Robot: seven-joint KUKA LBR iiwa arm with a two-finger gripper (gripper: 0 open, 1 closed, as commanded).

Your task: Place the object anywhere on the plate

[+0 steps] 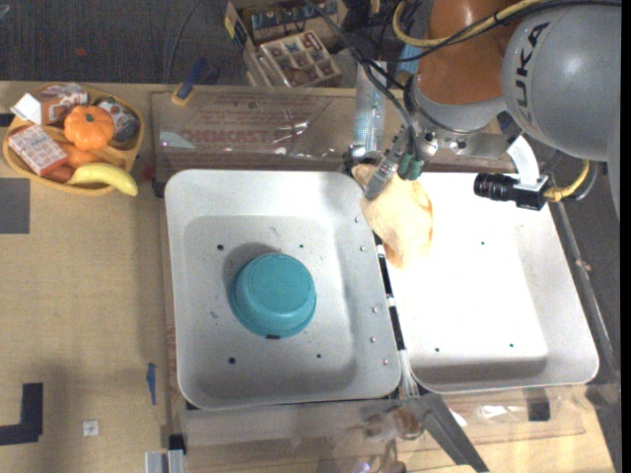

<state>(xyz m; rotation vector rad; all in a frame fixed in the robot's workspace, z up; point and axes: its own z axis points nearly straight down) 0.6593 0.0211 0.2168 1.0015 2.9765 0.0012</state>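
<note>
Over the bins' divide, I'm seeing the gripper pinching a tan object, dangling; plate lying down-left of it.

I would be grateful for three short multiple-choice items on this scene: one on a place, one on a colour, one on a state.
1. Where does the plate lie?
A. In the left bin
B. In the right bin
C. On the bench beside the fruit bowl

2. What colour is the plate?
A. Red
B. Teal
C. Black

3. What is the state of the cloth?
A. Folded flat on the plate
B. Hanging from the gripper over the seam between the bins
C. Draped over the fruit bowl

Answers: 1 A, since the plate sits in the middle of the left bin. 2 B, as its surface is blue-green. 3 B, because the tan cloth dangles from the gripper at the bins' upper shared edge, apart from the plate.
</note>
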